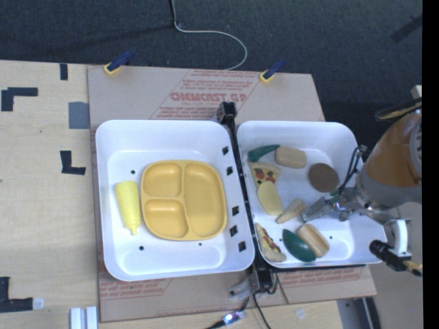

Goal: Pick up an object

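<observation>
1. Two shallow white bins sit side by side on the bench. The left bin (110, 184) bears a yellow plastic tray with three compartments (184, 199) and, just beside its left edge, a yellow squeeze bottle (128, 205) lying lengthwise.

2. The right bin (343, 137) holds a scatter of toy food: a tan bread-roll shape (291, 157), a brown round disc (322, 177), a pale yellow oblong piece (270, 199), a small beige stick-like piece (291, 210), a dark green leaf-shaped piece (298, 245) and a tan sausage-like piece (313, 239).

3. The grey arm with its orange band (396, 163) reaches in from the right, its two-finger gripper (317, 210) low over the middle of the right bin.

4. The metal fingers point left and appear slightly parted, with nothing visibly between them.

5. The nearest candidate is the beige stick-like piece, lying just to the left of the fingertips, close to touching. Its long axis runs on a slant, from lower left to upper right.

6. The brown disc sits just above the gripper, and the sausage-like piece just below it.

7. My judgement: the grasp is not yet made, and the gripper needs a short shift leftward to straddle the stick across its narrow width.
</observation>
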Robot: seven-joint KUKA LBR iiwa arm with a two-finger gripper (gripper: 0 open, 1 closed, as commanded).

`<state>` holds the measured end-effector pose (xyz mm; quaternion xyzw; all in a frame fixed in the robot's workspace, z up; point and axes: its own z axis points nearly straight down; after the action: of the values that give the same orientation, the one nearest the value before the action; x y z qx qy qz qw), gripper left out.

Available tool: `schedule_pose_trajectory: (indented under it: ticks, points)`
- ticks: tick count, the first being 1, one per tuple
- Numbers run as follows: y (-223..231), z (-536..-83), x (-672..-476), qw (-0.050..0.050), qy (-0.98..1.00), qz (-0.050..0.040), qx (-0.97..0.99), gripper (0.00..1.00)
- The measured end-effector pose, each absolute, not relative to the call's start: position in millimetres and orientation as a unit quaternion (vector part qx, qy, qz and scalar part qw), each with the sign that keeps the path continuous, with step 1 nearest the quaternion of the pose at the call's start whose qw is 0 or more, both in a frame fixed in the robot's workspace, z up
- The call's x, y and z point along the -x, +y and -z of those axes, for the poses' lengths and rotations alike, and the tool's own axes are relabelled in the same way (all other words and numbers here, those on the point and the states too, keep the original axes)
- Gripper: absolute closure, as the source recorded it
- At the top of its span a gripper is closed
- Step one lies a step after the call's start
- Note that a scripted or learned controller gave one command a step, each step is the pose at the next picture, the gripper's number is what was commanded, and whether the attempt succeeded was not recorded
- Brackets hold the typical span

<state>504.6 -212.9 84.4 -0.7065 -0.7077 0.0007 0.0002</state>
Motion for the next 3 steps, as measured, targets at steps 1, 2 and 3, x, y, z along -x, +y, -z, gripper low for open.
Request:
schedule_pose_trajectory:
  ticks: [1,2,3]
  points:
    - [-214,-95,-504.9,-0.002,-0.708,-0.0009,0.707,1.00]
    - [-208,-144,-496.8,0.000,-0.707,0.0002,0.707,1.00]
    - [-205,-186,-497.4,-0.001,-0.708,0.0002,0.707,1.00]
